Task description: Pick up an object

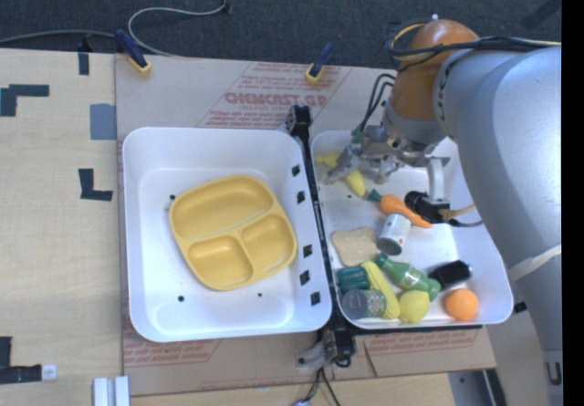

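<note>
Your nearest candidate is the small yellow toy (354, 182) lying near the far-left corner of the right bin (488, 260), just under the gripper (365, 156); I judge it light, stiff plastic, a bit slippery, best pinched across its narrow middle. I cannot tell how the gripper stands. The bin's left wall is close, so room is tight there; the carrot (399, 207) and the can (393, 234) crowd the near side.
</note>
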Controlling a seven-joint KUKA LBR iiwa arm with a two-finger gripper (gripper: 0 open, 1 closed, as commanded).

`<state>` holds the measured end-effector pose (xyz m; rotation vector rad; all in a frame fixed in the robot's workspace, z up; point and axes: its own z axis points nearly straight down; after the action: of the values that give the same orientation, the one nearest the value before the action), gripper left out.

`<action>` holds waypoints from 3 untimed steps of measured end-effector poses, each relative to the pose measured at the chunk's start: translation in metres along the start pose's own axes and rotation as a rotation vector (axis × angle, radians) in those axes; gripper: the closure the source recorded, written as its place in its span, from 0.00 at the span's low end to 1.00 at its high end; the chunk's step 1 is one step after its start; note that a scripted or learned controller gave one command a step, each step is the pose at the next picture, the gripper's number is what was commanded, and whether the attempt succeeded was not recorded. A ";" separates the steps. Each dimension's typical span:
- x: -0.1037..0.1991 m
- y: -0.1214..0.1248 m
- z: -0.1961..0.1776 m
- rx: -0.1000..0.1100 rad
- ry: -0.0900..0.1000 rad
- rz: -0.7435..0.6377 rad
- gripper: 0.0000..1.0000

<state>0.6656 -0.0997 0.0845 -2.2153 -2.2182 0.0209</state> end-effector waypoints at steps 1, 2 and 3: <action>0.000 0.000 0.000 0.000 0.001 -0.001 0.00; -0.002 0.000 0.000 0.001 0.003 -0.002 0.00; 0.000 0.000 0.000 0.000 -0.001 0.001 0.00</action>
<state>0.6655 -0.0994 0.0844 -2.2164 -2.2180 0.0210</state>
